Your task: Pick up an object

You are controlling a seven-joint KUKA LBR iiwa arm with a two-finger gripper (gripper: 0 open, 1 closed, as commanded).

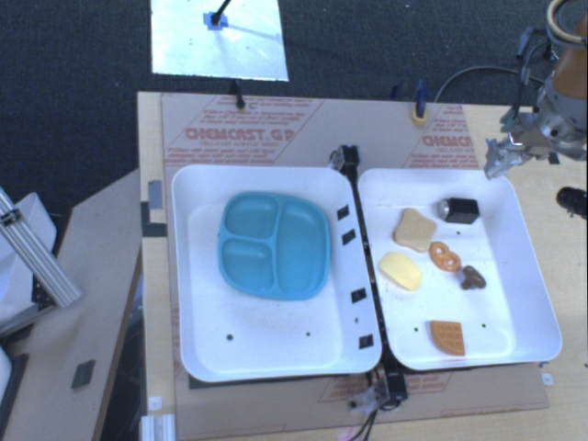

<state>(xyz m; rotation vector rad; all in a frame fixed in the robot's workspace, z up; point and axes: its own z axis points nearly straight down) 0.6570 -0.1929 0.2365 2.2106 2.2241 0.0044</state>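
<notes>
Up at about two o'clock the gripper (501, 159) hangs over the far right corner of the right bin (533, 274), with nothing visibly between its tips, though how far it is parted I cannot tell from here. Going left to right, the left bin (197, 338) holds a blue divided plate (274, 245) near its middle, while the right bin carries a yellow block (401, 271), a tan bread slice (414, 231), an orange waffle piece (448, 337) at five o'clock, a pretzel (446, 256), a black-and-silver object (457, 210) nearest the gripper, and a small brown lump (472, 278). Both bins sit side by side on the tabletop (303, 127).
</notes>
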